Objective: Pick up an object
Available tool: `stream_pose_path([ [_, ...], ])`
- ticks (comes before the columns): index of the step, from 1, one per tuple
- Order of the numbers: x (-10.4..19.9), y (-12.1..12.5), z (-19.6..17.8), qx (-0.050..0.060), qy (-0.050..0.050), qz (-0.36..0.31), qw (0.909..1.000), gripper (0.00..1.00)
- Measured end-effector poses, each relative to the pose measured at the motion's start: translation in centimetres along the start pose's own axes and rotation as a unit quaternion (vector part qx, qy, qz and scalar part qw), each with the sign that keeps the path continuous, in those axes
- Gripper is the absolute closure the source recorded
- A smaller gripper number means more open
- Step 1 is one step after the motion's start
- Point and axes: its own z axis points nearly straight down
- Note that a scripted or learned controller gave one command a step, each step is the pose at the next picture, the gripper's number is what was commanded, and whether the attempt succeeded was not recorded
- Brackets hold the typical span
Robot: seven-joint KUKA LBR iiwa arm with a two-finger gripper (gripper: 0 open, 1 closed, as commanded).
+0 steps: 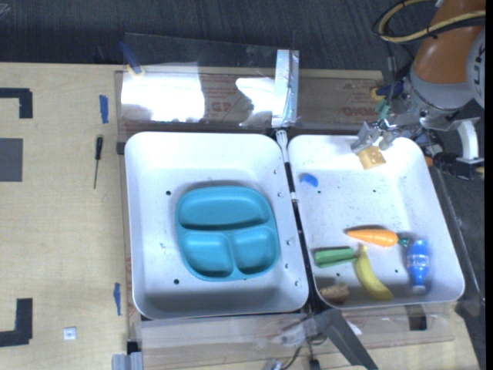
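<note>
My gripper [371, 146] hangs over the far right corner of the right bin [339, 156], shut on a small tan square block [373, 158] that sits between its fingertips. Along the near side of that bin lie an orange carrot [372, 237], a green pepper-like piece [334, 257], a yellow banana [371, 277], a blue bottle [417, 264] and a small brown item [335, 290]. A small blue piece [308, 180] rests near the bin's far left.
The left bin [146, 168] holds a teal divided plate [226, 232]. A clear panel [208, 91] stands behind the bins. Yellow and black cables [400, 21] loop above the arm at the upper right. Bare bin floor spans the middle of the right bin.
</note>
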Motion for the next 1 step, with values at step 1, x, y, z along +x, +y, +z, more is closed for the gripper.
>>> stream_pose_path([
  [1,6.81,1.98,-1.80,-0.002,-0.001,-0.214,0.9769,1.00],
])
